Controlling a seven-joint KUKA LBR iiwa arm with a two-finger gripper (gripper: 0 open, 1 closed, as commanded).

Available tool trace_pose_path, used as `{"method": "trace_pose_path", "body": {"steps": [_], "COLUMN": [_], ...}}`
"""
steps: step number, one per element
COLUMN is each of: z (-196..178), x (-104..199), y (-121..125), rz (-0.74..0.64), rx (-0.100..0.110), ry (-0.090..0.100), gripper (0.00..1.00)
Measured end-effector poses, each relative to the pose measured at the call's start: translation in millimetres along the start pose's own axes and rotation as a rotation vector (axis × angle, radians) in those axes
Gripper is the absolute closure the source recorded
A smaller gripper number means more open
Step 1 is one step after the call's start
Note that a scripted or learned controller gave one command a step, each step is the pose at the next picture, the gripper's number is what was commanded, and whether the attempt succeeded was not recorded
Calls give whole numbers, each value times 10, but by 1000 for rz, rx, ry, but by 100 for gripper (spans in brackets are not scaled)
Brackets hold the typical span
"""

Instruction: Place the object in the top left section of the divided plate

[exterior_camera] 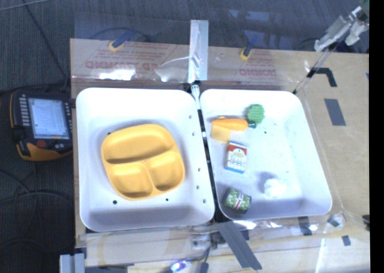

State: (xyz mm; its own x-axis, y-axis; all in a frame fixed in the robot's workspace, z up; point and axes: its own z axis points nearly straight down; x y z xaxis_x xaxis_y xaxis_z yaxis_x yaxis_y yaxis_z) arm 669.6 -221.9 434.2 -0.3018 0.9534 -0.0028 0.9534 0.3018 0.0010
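Your gripper point(342, 30) sits upper right of frame, off bins; jaw state too small to tell. Yellow divided plate point(143, 159) lies in left bin point(87, 146). Right bin point(312, 170) holds carrot point(230, 126), small carton point(236, 158), green can point(238, 200), white lump point(275, 188).

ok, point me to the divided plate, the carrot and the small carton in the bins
divided plate point(142, 135): camera view, on the floor of its large top section.
carrot point(228, 126): camera view, on the middle of its orange body.
small carton point(237, 158): camera view, on its printed top face.
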Motion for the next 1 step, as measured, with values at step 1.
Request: {"method": "trace_pose_path", "body": {"steps": [1], "z": [0], "x": [0], "y": [0], "rz": [0], "rx": [0], "ry": [0], "gripper": [0]}}
